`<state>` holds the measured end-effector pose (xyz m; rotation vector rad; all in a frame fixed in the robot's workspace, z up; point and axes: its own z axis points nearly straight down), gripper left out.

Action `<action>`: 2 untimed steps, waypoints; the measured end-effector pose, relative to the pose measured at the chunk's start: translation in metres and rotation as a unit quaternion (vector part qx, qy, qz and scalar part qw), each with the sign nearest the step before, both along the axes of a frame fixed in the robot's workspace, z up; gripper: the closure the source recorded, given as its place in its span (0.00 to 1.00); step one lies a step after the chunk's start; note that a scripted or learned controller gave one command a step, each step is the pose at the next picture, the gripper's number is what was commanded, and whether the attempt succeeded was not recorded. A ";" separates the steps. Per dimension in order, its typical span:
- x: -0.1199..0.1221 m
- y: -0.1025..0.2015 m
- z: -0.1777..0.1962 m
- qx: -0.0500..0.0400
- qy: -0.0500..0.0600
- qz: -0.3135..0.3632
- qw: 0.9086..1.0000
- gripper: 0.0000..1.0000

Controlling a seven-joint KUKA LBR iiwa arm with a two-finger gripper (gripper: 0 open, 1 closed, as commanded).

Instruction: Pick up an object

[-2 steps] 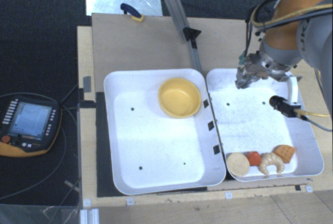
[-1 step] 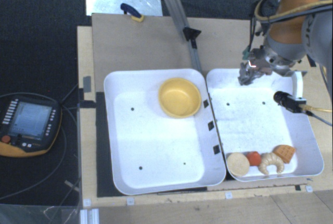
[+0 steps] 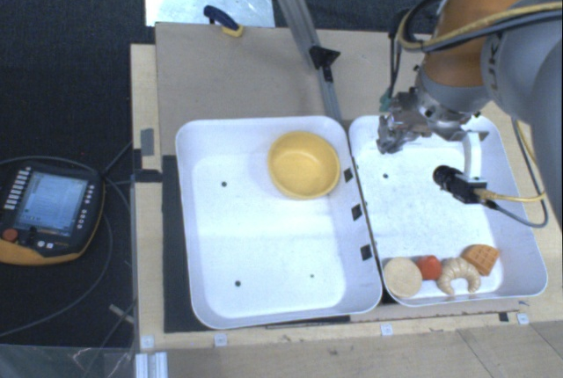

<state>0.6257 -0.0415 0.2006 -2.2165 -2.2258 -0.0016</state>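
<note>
My gripper (image 3: 390,141) hangs over the far left corner of the right bin (image 3: 422,200), with nothing visible between its fingers. Along that bin's near edge lie a round beige cookie (image 3: 404,276), a small red piece (image 3: 428,266), a pale croissant (image 3: 459,276) and an orange waffle-like piece (image 3: 481,258). A yellow bowl (image 3: 303,163) sits upright at the far right of the left bin (image 3: 246,244). The gripper is well away from all of these, up at the far end.
A slanted metal pole (image 3: 295,3) crosses the board behind the bins. A black cable fitting (image 3: 453,181) hangs from the arm over the right bin. A teach pendant (image 3: 44,209) lies on the floor at left.
</note>
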 end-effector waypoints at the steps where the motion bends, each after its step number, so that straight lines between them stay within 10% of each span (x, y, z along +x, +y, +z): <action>1: -0.023 0.048 0.003 0.000 0.000 0.000 1.000 1.00; 2: -0.036 0.101 0.001 0.000 0.000 0.000 1.000 1.00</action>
